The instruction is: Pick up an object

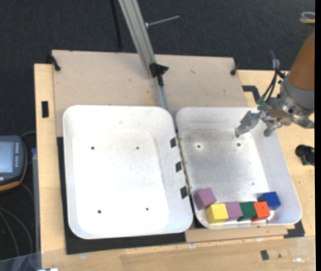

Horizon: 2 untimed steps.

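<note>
Dark floor surrounds the bench [216,66]. Right bin [273,162] holds the blocks, clustered along its near wall, likely slid there: purple block [205,197], yellow block [217,212], blue block [269,199]. Gripper [256,123] hovers over the bin's far end, well apart from them, fingers spread, holding nothing.

The robot arm [302,72] has a wide orange band that looks brownish and round. Under the band sits a grey metal ring. Thin dark and green cables [273,86] run down beside it. The gripper [257,124] is grey and silvery, with two short fingers [243,126] made of pale metal.
</note>
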Available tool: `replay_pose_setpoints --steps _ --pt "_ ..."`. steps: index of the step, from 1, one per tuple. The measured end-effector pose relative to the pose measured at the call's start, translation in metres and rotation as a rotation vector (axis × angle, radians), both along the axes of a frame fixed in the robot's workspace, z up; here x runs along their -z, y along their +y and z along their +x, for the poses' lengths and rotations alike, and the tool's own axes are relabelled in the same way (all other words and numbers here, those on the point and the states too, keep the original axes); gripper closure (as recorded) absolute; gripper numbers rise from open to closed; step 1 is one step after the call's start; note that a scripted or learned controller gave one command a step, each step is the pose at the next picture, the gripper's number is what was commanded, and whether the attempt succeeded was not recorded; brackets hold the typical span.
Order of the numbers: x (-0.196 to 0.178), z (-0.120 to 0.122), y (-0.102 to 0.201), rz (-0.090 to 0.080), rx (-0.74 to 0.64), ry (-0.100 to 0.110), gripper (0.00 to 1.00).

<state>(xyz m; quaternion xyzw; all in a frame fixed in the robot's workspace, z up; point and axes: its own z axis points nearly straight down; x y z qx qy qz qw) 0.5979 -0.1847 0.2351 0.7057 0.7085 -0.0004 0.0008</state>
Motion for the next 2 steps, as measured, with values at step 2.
replay_pose_setpoints --steps 2 --pt "-0.008 -0.011 0.015 0.001 0.004 0.004 0.00"
